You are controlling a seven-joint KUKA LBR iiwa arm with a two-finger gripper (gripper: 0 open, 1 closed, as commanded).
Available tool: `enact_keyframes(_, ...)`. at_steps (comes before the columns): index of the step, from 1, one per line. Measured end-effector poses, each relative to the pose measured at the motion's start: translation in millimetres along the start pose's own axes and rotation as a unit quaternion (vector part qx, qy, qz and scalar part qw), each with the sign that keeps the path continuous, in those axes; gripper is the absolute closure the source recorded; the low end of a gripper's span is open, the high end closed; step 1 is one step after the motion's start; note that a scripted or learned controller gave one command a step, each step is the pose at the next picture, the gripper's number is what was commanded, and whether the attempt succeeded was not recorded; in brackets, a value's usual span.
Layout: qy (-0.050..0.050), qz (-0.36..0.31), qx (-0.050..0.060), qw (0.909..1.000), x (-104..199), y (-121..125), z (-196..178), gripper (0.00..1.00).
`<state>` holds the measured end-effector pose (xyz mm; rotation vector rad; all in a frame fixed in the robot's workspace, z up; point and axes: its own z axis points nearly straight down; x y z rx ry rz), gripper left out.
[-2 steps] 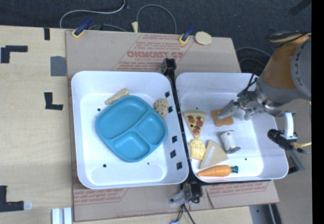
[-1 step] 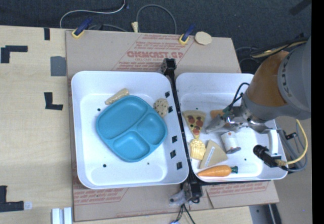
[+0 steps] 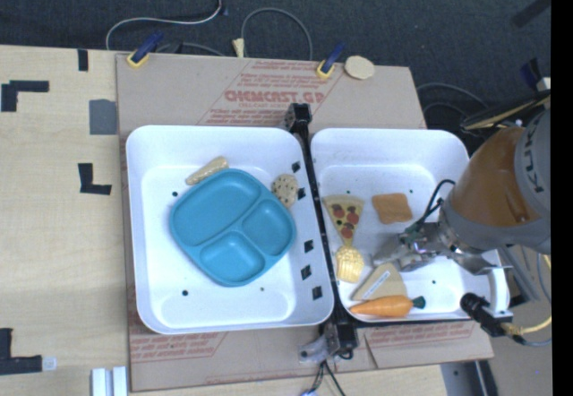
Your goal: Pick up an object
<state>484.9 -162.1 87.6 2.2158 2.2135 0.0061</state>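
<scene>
1. A grey KUKA arm reaches from the right into the right bin (image 3: 448, 145), its gripper (image 3: 398, 253) low among toy foods; whether it is released or clenched cannot be told from this slanted view.
2. Candidates for the pick lie close together: a corn cob (image 3: 349, 263) and a pale wedge (image 3: 380, 281) just beside the gripper, a carrot (image 3: 383, 305) along the near wall, a pizza slice (image 3: 345, 214) and a toast piece (image 3: 391, 207) farther up.
3. Judged risk: the crowding could let the gripper nudge the wedge or the corn cob aside instead of seizing either.
4. The carrot, against the bin wall, looks awkward to reach; a try there may scrape the rim.
5. In the left bin (image 3: 143, 206), a blue divided plate (image 3: 233, 226), a cookie (image 3: 286, 189) and a tan piece (image 3: 207, 171) sit well apart from the action.
</scene>
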Motion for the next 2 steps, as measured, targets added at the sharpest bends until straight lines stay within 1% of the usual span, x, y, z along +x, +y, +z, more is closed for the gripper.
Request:
enact_keyframes(1,-0.001,0.0,-0.001,1.0,-1.0,1.9,-10.1,1.0)
enact_keyframes(2,0.002,-0.005,0.001,1.0,90.4,48.7,-101.4,1.0)
